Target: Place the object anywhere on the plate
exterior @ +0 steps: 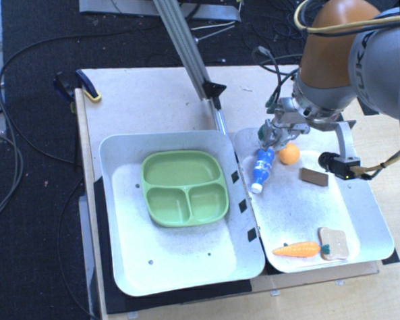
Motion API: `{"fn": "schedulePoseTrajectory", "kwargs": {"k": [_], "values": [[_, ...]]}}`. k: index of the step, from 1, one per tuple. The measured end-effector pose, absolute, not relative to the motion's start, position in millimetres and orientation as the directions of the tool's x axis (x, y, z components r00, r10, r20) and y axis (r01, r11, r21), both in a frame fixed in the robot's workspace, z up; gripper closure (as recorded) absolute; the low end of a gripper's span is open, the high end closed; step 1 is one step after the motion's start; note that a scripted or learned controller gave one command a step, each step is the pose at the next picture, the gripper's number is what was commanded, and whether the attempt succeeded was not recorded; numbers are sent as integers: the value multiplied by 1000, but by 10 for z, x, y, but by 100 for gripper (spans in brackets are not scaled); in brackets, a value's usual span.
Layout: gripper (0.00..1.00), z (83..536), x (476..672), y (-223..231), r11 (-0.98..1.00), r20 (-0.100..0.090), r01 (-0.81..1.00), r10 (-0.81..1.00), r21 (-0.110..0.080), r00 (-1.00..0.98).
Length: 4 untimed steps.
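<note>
Camera view shows me the gripper (274, 132) low in the right bin (365, 207), at the bottle's (261, 169) upper end beside the orange ball (289, 154); whether it has closed on anything, I cannot tell. My arm bends down from the right. The green plate (185, 188) waits in the left bin (122, 215).

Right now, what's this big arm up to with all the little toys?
The arm's gripper is down in the right bin, over the top end of a small blue bottle beside an orange ball. A toy carrot lies nearer the front. The green plate sits in the left bin.
</note>
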<state>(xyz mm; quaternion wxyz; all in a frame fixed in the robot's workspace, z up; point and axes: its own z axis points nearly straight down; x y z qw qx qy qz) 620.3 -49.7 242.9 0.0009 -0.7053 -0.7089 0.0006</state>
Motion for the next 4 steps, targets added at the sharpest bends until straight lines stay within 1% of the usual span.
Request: {"fn": "schedulePoseTrajectory", "kwargs": {"k": [1,2,3,4], "values": [[100,2505,6062,-2,7,1,1000,1000,-2,-7],[100,2390,6003,526,6,0,1000,1000,-2,-6],[100,2400,5820,934,6,0,1000,1000,-3,-6],[0,2401,5828,916,2,0,1000,1000,-2,-2]]}}
